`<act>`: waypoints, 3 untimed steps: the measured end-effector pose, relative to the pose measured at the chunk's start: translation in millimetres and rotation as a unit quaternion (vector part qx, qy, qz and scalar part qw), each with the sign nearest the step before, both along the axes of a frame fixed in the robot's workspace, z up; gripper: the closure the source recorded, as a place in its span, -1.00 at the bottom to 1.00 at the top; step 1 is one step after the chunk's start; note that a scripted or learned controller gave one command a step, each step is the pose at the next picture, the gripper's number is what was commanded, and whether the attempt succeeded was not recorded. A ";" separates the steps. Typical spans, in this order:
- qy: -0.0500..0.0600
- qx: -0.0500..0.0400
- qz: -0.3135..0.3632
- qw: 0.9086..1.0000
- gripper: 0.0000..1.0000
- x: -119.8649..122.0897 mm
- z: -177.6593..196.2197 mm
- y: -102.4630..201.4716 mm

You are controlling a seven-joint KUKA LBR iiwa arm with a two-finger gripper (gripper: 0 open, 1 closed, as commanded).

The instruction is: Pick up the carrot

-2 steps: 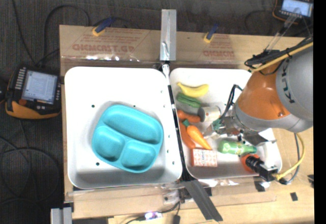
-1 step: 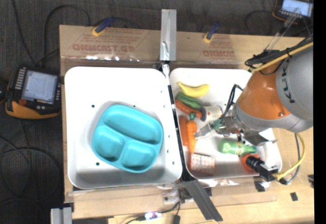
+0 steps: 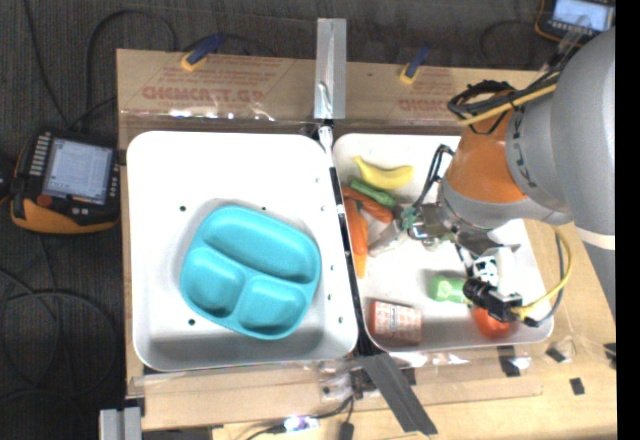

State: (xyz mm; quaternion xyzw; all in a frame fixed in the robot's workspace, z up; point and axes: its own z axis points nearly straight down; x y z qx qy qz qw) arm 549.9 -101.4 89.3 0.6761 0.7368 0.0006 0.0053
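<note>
Orange and slender, the carrot [image 3: 356, 237] lies along the left wall of the right bin [image 3: 520, 333], just beside the divider between the two bins. We see our tool [image 3: 408, 224] low over that bin's middle, close to the carrot's right and near a green vegetable [image 3: 372, 193] and a banana [image 3: 384, 172] at the bin's far end. We cannot tell how the tool stands, open or closed; nothing visible sits in it. A small green item [image 3: 447, 286], a red one [image 3: 489, 320] and a labelled can [image 3: 396, 321] lie toward the near edge. In the left bin [image 3: 160, 178] rests a turquoise divided tray [image 3: 250, 269]. Both bins sit on the tabletop [image 3: 240, 83].
</note>
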 end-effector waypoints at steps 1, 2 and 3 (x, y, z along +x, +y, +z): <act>0.000 -0.001 0.010 1.000 -1.00 96.6 -0.8 -2.5; -0.001 0.002 -0.122 0.993 -1.00 21.8 0.0 -2.0; 0.003 0.002 -0.241 0.970 -1.00 84.8 145.3 -82.5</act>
